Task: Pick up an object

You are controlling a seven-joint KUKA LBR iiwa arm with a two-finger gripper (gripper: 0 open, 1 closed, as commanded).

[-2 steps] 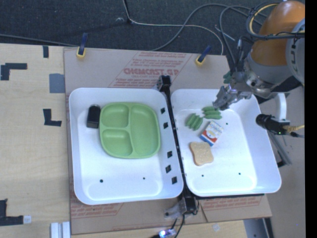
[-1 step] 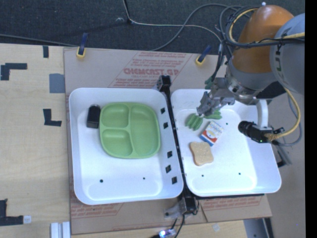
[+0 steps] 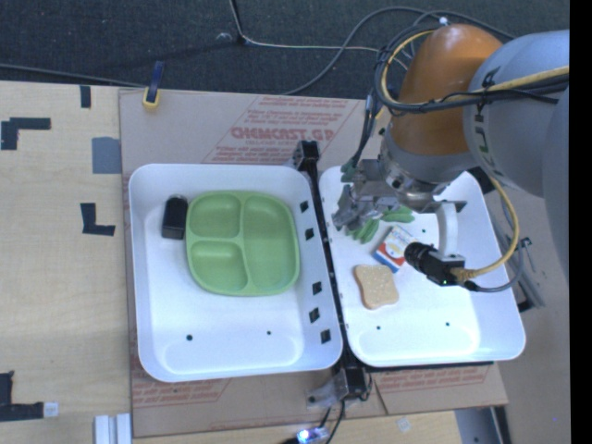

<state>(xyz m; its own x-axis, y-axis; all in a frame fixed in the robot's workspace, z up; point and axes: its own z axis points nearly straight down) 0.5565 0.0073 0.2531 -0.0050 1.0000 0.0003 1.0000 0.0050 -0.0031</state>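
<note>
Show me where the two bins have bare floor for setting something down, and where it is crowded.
Left bin: bare floor in front of the green plate. Right bin: bare front strip below the toast slice. Crowded at the right bin's back left, where the pincer hangs over green items and a small packet.

Two bins (image 3: 148, 340), one green plate (image 3: 243, 243), one toast slice (image 3: 376, 287).

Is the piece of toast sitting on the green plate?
No, the toast lies on the floor of the right bin, while the green plate sits in the left bin.
</note>
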